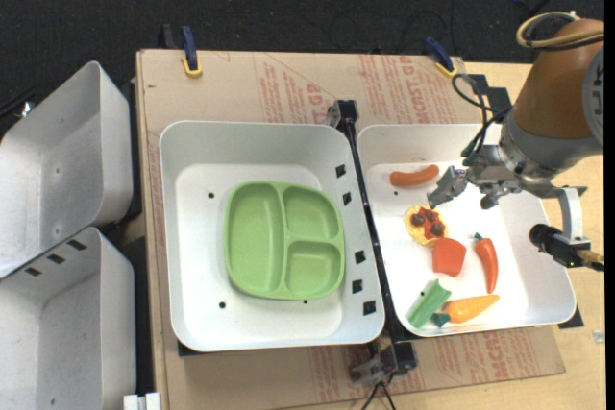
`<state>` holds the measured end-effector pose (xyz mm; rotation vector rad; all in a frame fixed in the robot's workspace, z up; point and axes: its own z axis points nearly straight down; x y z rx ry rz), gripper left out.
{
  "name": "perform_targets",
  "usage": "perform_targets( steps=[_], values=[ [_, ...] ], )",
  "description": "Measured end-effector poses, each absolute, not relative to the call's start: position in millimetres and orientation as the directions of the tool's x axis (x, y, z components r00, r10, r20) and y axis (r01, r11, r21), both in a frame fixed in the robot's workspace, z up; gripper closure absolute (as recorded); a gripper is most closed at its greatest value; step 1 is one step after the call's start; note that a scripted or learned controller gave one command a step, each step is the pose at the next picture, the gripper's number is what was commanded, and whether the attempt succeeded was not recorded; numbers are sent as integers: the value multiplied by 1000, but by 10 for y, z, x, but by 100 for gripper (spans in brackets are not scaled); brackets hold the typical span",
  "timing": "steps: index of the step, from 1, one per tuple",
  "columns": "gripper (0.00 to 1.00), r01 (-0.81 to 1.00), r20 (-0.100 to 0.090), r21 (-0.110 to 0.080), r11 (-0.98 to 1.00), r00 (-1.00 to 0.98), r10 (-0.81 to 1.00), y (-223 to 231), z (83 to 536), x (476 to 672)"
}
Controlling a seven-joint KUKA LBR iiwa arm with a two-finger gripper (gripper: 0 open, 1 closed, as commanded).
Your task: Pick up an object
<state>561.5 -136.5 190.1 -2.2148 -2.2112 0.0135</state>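
The grey two-finger gripper [468, 186] is hanging over the upper part of the shallow white right-hand bin [553, 307], its dark fingers standing apart with nothing between them, one tip near the small orange-red plastic sausage [414, 176] and the other over bare bin floor. No single target is fixed by the task, so any of the toy foods in this bin is serving as the thing to lift, and the sausage and the round yellow tart-like toy topped with dark berries [425, 224] are lying closest beneath the fingers.

These pieces are looking like light, hollow, stiff plastic with smooth, probably slippery skins. The sausage is likely best taken across its narrow middle; gripped near a rounded end it may squirt out. The tart is low and wide, so a pinch across its rim seems the safer hold.

Further down the same bin, a red blocky pepper piece [449, 256] is sitting just beside the tart, a slim red chilli [488, 261] is lying near it, and a green leafy piece [428, 304] is touching an orange carrot [469, 307]. The white left-hand bin [183, 206] is holding a light green three-compartment plastic tray [284, 241], lying flat, its compartments bare
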Motion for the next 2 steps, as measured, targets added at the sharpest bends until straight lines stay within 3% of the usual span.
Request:
perform_targets(
  steps=[1, 2],
  values=[
    [0, 1000, 0, 0, 1, -1, 1000, -1362, 1981, 5648],
    [0, 1000, 0, -4, -2, 2, 1000, -1397, 1524, 5582]
  ],
)
